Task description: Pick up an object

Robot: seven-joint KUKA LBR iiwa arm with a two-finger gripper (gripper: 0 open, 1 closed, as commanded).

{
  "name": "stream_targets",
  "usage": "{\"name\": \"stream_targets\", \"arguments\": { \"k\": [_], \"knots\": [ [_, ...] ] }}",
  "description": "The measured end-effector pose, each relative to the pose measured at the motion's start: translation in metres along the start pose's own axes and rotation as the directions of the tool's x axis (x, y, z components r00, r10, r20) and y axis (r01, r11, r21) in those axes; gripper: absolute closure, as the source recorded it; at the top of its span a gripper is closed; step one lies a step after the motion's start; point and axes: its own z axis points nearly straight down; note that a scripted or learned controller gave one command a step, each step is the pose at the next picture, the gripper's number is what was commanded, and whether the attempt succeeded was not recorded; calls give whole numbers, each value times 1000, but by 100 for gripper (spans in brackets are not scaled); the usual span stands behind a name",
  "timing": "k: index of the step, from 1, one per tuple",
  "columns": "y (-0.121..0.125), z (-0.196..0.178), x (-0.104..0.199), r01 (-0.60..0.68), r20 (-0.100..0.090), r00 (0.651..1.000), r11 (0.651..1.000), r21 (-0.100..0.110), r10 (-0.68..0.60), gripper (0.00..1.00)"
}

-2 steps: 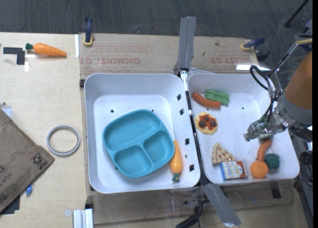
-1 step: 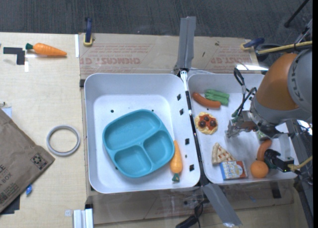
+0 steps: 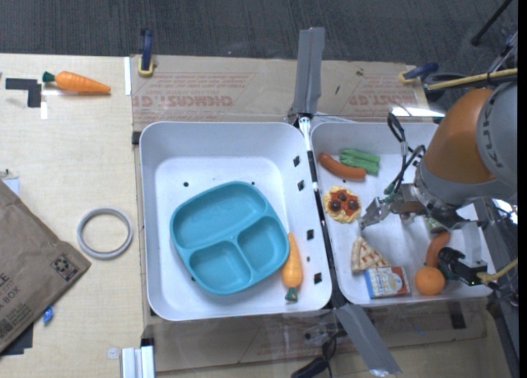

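Note:
In the right bin [image 3: 469,292], my gripper [image 3: 380,210] hangs low over the middle of the floor. It is just right of a round mini pizza [image 3: 342,203] and above a pizza slice [image 3: 365,254]. Nothing shows in its grasp. A red sausage [image 3: 342,167] and a green pea pod [image 3: 361,158] lie at the bin's far left corner. An orange fruit [image 3: 429,281], a small blue-and-red box [image 3: 385,282] and a red-orange piece [image 3: 436,247] rest near the front wall, under the arm.
The left bin [image 3: 156,203] holds a blue divided tray [image 3: 229,236] with a toy carrot [image 3: 292,264] beside its right edge. Outside the bins, another carrot [image 3: 78,82], a tape ring [image 3: 104,231] and a brown box [image 3: 29,269] lie on the bench.

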Motion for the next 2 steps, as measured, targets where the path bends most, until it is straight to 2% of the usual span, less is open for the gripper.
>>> {"name": "stream_targets", "arguments": {
  "k": [1,2],
  "knots": [
    [74,-65,-54,281,4,960,960,-4,-281,0],
    [103,-1,7,322,1,947,947,-2,-322,0]
  ]
}}
